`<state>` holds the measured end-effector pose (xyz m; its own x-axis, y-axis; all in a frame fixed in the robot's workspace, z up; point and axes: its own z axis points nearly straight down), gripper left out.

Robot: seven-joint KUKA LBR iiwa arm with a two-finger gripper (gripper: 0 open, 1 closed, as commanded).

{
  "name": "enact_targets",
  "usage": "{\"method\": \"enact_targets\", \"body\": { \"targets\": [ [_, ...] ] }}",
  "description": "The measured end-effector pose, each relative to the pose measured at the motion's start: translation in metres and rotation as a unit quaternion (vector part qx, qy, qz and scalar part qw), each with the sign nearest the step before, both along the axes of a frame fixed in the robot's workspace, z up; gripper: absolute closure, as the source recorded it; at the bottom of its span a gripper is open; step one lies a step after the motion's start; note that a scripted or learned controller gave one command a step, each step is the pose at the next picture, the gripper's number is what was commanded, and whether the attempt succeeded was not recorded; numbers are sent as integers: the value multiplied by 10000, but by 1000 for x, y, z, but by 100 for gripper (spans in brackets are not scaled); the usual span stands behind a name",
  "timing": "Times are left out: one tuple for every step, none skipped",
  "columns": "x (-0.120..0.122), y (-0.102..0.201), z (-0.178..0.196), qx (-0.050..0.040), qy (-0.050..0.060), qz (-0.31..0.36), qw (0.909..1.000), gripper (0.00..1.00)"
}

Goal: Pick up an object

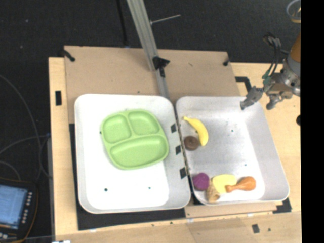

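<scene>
Jaws (258, 98): I see them spread apart and holding nothing, over the right bin's (263, 151) far edge.
Banana (197, 129): well off to their left and nearer me (my nearest target).
Approach: I'd centre over its middle, straddle the curve, then descend.
</scene>
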<state>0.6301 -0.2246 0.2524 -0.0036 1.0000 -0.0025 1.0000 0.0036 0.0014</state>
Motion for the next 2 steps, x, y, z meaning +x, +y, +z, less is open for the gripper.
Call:
{"method": "enact_targets", "body": {
  "targets": [
    [0,0,0,-3,3,3,10000,0],
    [4,6,-59,10,27,10,10000,0]
  ]
}}
